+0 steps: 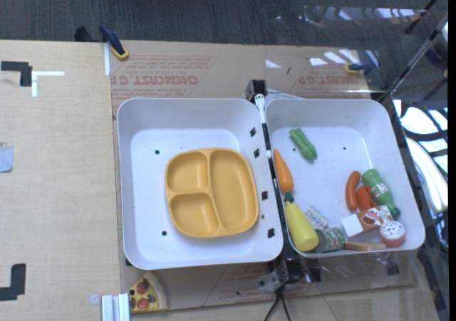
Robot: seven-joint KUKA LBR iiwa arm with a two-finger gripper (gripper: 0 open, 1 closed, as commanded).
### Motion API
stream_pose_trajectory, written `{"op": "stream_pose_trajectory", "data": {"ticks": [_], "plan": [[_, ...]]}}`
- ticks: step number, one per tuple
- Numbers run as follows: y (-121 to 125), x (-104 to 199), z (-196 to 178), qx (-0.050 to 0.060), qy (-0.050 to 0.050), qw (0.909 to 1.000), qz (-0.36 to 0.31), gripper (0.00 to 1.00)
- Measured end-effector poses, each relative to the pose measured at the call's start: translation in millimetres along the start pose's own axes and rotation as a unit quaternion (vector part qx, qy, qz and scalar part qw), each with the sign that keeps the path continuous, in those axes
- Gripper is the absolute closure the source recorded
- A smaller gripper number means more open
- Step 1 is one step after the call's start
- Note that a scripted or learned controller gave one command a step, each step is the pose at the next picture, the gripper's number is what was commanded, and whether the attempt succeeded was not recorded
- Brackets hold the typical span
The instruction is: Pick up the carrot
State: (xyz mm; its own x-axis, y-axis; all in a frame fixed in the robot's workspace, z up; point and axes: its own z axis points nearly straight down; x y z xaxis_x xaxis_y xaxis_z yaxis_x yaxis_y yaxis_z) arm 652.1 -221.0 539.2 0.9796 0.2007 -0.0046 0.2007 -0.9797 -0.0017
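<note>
The carrot (pixel 283 173) is orange with a small green top. It lies lengthwise against the left wall of the right bin (pixel 335 113), its green end pointing toward the front. Just in front of it rests a yellow bottle-shaped toy (pixel 300 228).
The left bin (pixel 142 127) holds a yellow three-compartment plate (pixel 211 191). In the right bin lie a green pickle (pixel 303 144) at the back, a red sausage (pixel 352 191), a green bottle (pixel 380 192) and several small toy foods at the front right. A toy pizza slice (pixel 144 295) lies on the bench in front.
</note>
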Motion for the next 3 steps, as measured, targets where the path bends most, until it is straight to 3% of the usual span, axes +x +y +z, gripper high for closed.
{"op": "stream_pose_trajectory", "data": {"ticks": [1,2,3], "plan": [[-2.1,2.7,-6.2,0.001,-0.002,1.0,-0.005,1.0],[-2.0,2.7,-6.0,0.001,-0.002,1.0,-0.004,0.0],[-8.2,3.7,0.5,0.001,-0.001,1.0,-0.001,0.0]]}}
